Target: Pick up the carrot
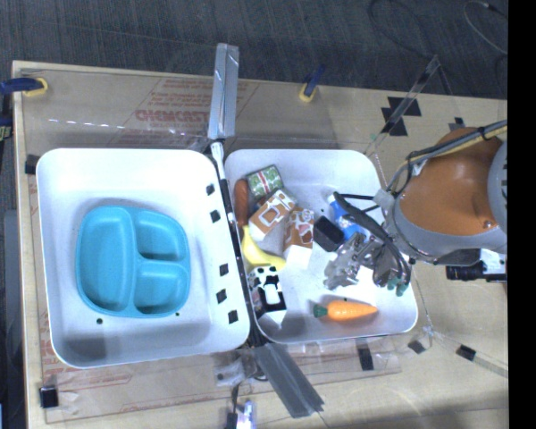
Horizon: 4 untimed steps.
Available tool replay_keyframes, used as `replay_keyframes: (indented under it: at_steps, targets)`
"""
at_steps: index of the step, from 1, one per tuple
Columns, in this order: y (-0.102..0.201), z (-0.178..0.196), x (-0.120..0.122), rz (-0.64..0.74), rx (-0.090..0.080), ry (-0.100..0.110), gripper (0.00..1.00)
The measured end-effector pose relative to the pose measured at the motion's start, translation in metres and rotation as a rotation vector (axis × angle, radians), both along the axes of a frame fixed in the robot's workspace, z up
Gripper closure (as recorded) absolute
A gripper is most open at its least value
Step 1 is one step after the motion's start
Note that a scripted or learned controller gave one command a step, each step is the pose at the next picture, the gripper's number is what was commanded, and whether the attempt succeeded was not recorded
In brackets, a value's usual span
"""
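Camera view is looking down on a bench (89,96) that is carrying two white bins side by side. Lying in the left bin (62,172) is a blue divided plate (134,262) with three compartments. The right bin (304,161) is holding a pile of small things. The carrot (344,310), orange with a green end pointing to the left, is lying on its side near the front wall of the right bin, a little right of the middle. It is lying free on the white floor of the bin and nothing is touching it.

The arm (447,195), grey with an orange band, is reaching in from the right over the right bin. Its gripper (347,271) is hanging just behind the carrot, apart from it, and no thing is sitting between its fingers. Whether the gripper is open or closed, I cannot tell, because the metal parts are too small and mixed together.

Behind the gripper a brown and white box (275,217), a green can (265,180) and a yellow thing (261,254) are lying together near the bin's left wall.
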<state>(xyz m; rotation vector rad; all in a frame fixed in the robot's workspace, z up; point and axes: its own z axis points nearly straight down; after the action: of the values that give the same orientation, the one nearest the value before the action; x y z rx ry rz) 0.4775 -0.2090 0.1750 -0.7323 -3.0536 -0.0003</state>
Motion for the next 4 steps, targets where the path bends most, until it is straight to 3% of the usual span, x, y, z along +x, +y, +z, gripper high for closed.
replay_keyframes:
  at_steps: [1, 2, 3, 4]
  targets:
    - [0.000, -0.013, 0.001, 0.141, 0.001, 0.001, 0.00]
    - [-0.001, -0.084, 0.000, 0.084, 0.000, -0.001, 0.00]
    - [0.022, -0.068, 0.064, 0.114, -0.001, -0.003, 0.00]
    - [-0.002, 0.010, 0.028, 0.051, -0.002, -0.003, 0.00]
